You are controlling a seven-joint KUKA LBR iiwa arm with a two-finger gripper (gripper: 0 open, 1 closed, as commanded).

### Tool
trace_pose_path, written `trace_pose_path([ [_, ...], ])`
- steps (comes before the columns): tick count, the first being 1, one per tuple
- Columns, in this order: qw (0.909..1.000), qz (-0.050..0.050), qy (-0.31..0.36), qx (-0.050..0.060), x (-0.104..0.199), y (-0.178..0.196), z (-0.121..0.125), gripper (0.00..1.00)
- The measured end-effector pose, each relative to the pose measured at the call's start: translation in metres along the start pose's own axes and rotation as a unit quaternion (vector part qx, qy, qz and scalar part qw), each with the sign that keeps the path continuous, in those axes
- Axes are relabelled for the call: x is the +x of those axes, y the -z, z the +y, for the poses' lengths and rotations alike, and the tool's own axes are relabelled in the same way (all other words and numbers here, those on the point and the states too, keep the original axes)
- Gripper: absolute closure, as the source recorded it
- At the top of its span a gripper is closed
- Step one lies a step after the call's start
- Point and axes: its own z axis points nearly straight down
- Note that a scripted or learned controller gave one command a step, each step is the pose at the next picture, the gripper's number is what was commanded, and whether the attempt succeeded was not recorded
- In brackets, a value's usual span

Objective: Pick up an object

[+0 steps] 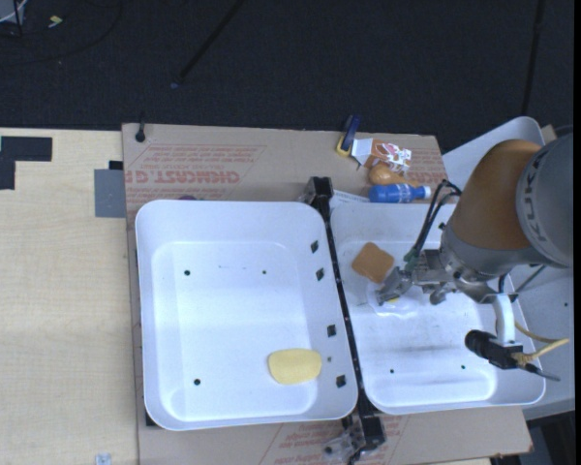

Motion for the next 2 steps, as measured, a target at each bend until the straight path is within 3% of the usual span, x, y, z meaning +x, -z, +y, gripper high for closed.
trace_pose_path([
  [1, 1.0, 0.0, 0.002, -0.005, -0.006, -0.025, 0.062, 0.0],
  [2, 1.0, 0.0, 0.002, -0.006, -0.009, -0.024, 0.084, 0.0],
])
